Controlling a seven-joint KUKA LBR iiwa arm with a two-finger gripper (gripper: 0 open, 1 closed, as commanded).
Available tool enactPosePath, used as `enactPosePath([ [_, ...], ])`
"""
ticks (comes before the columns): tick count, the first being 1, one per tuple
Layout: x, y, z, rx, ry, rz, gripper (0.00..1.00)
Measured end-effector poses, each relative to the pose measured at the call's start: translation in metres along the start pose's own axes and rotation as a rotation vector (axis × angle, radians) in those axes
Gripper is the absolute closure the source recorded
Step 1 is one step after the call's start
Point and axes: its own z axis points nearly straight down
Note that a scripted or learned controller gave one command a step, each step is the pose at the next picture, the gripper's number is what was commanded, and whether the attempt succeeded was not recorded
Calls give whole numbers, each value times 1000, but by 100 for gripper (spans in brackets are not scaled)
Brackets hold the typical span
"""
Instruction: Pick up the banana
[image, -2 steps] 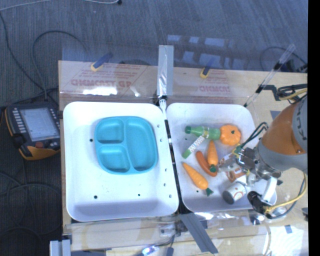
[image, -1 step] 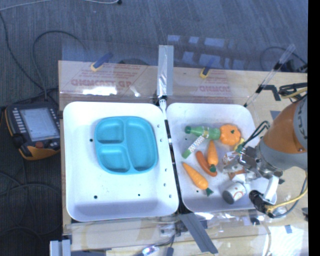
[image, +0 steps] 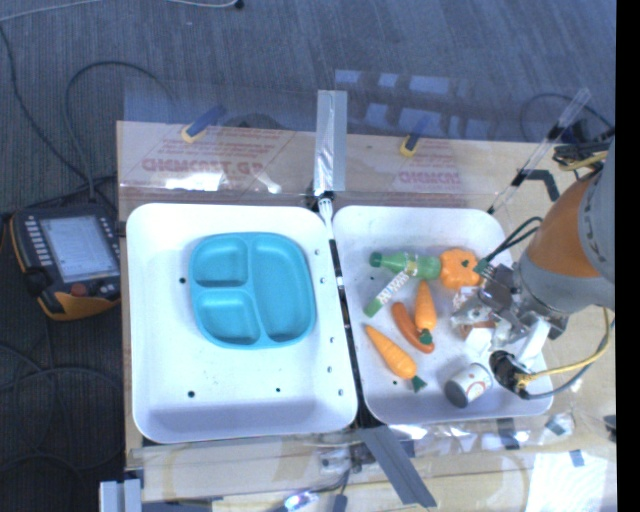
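Over the right bin (image: 420, 222), claw (image: 478, 315) state unclear; no legible labels

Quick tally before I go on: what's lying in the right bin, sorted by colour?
Orange: 4 – long carrot-shaped toy, second carrot-shaped toy, red-orange carrot-shaped toy, round orange pepper-shaped toy
Green: 1 – green bottle-shaped toy
White and green: 1 – small labelled tube
Grey and white: 1 – small can on its side
Total: 7
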Motion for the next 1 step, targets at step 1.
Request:
enactPosePath([
  [1,8,-26,-21,0,-1,193,100],
])
